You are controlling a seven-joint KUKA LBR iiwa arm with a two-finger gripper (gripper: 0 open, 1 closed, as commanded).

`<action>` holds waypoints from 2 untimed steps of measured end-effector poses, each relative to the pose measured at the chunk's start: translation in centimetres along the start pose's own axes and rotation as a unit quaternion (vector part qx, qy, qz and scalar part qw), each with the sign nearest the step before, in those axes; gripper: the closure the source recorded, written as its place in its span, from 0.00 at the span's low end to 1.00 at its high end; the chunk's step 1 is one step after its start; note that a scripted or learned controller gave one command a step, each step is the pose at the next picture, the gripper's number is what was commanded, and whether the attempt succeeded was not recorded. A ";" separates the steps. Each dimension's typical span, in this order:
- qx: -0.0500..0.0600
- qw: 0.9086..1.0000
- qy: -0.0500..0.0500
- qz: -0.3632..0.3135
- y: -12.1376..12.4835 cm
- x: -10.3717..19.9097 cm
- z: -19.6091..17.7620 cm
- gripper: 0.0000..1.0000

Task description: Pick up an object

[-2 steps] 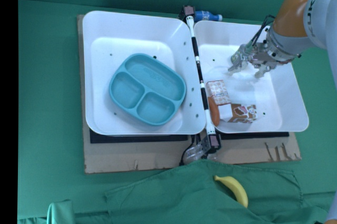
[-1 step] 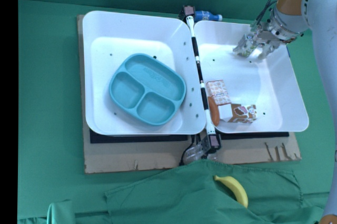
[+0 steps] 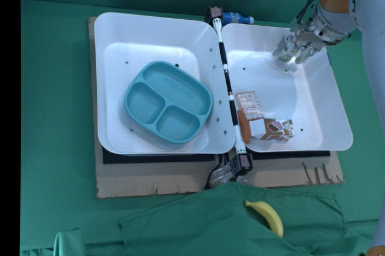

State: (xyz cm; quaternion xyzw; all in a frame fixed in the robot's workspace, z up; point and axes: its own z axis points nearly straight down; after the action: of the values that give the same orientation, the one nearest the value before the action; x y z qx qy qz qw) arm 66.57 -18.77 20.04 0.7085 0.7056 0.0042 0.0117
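Note:
My gripper (image 3: 290,54) hangs over the far right part of the right bin (image 3: 328,77), close to its back wall. Nothing shows between its fingers. Near the bin's front left lie a small carton with a brown and white print (image 3: 250,105), a white carton with pictures (image 3: 275,129) and an orange sausage-shaped piece (image 3: 243,126) along the left wall. These lie well forward and left of the gripper. A teal divided plate (image 3: 168,101) rests in the left bin (image 3: 114,38).
A blue bottle (image 3: 236,18) lies behind the bins at the divider's far end. A yellow banana (image 3: 266,215) sits on the green cloth in front of the bench. A black and white bar (image 3: 227,77) runs between the bins.

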 end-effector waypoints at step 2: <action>0.006 1.000 0.003 -0.001 -1.5 0.0 0.8 1.00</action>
State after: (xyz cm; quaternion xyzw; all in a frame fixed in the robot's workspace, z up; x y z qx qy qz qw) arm 65.10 -18.80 19.25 0.7079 0.7063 0.0021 0.0058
